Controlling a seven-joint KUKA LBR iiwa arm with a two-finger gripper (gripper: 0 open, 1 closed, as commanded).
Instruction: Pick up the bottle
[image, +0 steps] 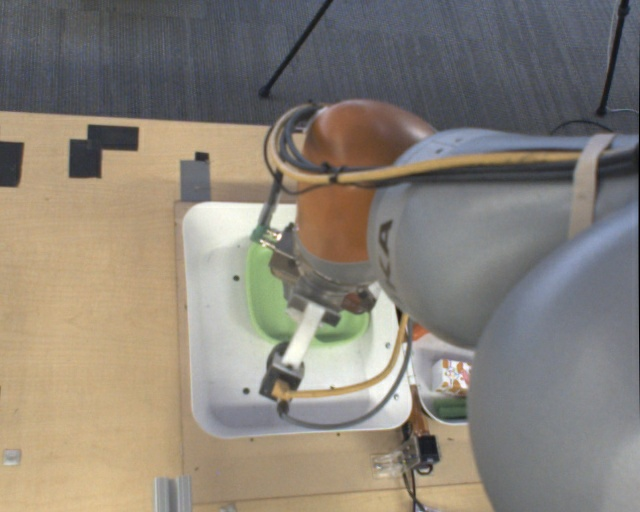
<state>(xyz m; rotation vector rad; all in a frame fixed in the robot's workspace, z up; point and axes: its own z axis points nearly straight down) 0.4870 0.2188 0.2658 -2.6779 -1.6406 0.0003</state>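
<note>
Seemingly hung over a pale green thing (262, 292) at the left bin's (215, 340) 2 o'clock, the gripper (325, 300) hides its state, and whether that thing is the bottle I cannot tell.

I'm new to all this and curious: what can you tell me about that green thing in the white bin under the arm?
It is a pale green dish, seemingly smooth plastic, with a rounded outline and a raised rim. It lies flat on the floor of the left white bin. The robot arm hangs over it and hides its middle and right side, so whether anything lies inside it cannot be told.
</note>
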